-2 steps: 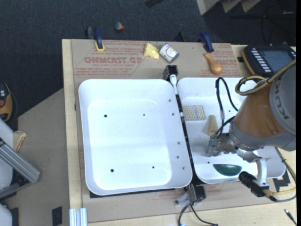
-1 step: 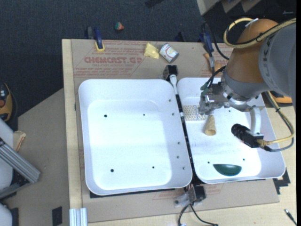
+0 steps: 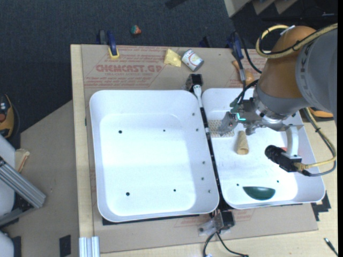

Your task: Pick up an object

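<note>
I am hanging my claw [image 3: 234, 121] over the upper part of the right bin [image 3: 308, 194], close to the wall it shares with the left bin [image 3: 144, 154]. The thing nearest to me is a small tan cork-like piece [image 3: 242, 142], lying on the bin floor just below the claw in the camera view, a little toward my wrist side. Its long axis is running nearly up and down the picture, tilted slightly, with the narrow end pointing up toward me. That is the relation my next move is turning on, as I judge it: I would be coming down and slightly toward the bin's near end, with the fingers set across the piece's short width.

Whether my claw is released or clenched I cannot tell; nothing is showing between its tips.

A dark green bowl-shaped thing [image 3: 259, 192] is lying farther down the same bin, well apart from the claw. A pale meshy patch [image 3: 216, 126] is sitting just left of the claw against the wall; I cannot make out what it is. My own wrist and a black cable plug [image 3: 281, 158] are covering part of the bin's right side, so anything under them is hidden from me.
</note>
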`<state>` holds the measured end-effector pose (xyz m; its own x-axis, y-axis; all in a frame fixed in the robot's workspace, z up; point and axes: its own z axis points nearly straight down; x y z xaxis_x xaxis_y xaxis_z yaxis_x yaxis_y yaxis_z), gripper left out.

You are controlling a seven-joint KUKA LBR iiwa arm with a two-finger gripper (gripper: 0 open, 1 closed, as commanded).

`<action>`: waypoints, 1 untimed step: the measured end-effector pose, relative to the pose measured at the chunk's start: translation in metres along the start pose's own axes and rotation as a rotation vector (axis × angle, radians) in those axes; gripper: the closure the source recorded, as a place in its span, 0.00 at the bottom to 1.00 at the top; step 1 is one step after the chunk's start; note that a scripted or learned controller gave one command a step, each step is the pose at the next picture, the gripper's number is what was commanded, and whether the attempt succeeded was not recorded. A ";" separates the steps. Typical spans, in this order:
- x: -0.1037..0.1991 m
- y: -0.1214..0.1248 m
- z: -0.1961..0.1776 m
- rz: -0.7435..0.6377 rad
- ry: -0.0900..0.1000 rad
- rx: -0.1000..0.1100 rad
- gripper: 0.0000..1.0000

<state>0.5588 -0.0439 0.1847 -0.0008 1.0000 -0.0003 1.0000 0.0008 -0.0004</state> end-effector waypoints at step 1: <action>0.000 0.001 -0.011 -0.001 -0.001 -0.003 1.00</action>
<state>0.5594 -0.0439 0.1953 -0.0014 1.0000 -0.0016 1.0000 0.0014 0.0030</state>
